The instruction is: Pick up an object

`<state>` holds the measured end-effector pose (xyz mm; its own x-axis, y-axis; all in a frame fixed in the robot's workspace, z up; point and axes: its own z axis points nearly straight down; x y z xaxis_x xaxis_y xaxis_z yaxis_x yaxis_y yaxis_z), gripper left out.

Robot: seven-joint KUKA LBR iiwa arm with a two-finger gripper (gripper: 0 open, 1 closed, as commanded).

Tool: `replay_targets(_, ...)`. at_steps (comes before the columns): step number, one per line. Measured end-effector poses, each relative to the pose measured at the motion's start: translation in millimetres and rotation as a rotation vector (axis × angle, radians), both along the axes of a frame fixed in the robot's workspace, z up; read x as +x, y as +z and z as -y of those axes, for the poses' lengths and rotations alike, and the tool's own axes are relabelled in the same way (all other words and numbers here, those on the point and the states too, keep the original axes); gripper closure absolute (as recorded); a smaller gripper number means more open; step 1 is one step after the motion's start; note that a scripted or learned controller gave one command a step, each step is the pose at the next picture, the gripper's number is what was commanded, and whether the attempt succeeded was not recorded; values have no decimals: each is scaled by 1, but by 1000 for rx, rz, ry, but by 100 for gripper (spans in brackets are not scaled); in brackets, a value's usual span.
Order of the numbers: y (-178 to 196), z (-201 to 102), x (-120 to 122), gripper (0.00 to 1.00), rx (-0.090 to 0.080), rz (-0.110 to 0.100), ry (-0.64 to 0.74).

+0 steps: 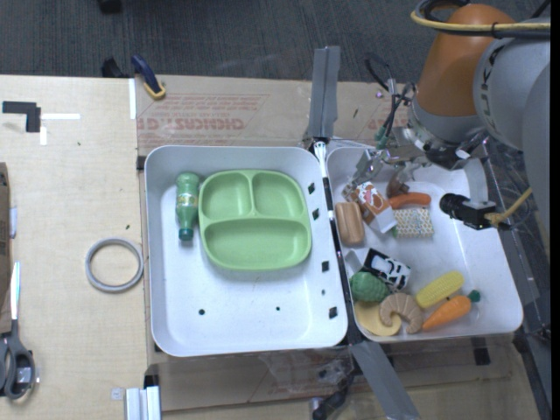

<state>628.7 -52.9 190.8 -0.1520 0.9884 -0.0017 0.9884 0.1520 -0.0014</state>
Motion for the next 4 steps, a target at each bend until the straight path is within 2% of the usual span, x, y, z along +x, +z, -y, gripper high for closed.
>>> replay_targets(1,-98,47,28,0,0,4,99)
replay_targets(2,-98,47,21,0,0,2,144)
replay_targets(3,-88,47,22,100,-1,4,144)
replay_targets(4,0,11,-45,100,1,0,58)
